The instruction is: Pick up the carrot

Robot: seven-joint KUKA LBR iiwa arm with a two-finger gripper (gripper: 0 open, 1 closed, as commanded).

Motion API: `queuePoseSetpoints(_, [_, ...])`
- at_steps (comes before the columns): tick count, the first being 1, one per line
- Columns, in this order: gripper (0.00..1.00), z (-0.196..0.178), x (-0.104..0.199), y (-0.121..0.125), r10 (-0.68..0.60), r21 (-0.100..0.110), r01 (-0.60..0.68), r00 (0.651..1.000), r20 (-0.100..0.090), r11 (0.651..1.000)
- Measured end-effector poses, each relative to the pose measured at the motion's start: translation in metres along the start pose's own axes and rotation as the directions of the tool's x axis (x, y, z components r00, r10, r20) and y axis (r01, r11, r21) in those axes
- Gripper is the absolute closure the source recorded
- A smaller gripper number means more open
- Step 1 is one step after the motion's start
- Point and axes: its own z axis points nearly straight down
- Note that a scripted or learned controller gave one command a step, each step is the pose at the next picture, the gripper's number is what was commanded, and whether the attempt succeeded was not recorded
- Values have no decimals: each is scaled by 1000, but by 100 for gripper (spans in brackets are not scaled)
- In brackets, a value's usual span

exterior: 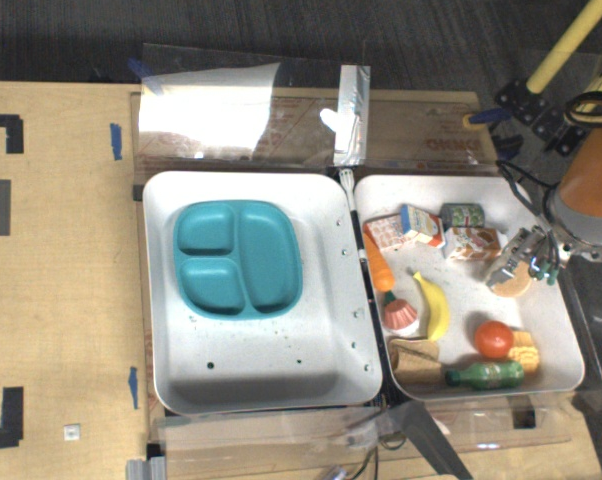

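Your carrot (379,265) is lying along the left wall of the right bin (571,340), just above the banana (434,306). The jaws (522,259) are hovering near the bin's right side; whether they're spread, you cannot tell.

Tan bench (51,298) bears two white bins (261,368).

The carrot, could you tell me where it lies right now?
The carrot lies in the right bin, along its left wall, just left of the banana and below the small carton.
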Motion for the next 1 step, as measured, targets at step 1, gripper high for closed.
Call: queuePoseSetpoints(1, [100,-31,28,-15,-29,-1,29,1000,-2,1000])
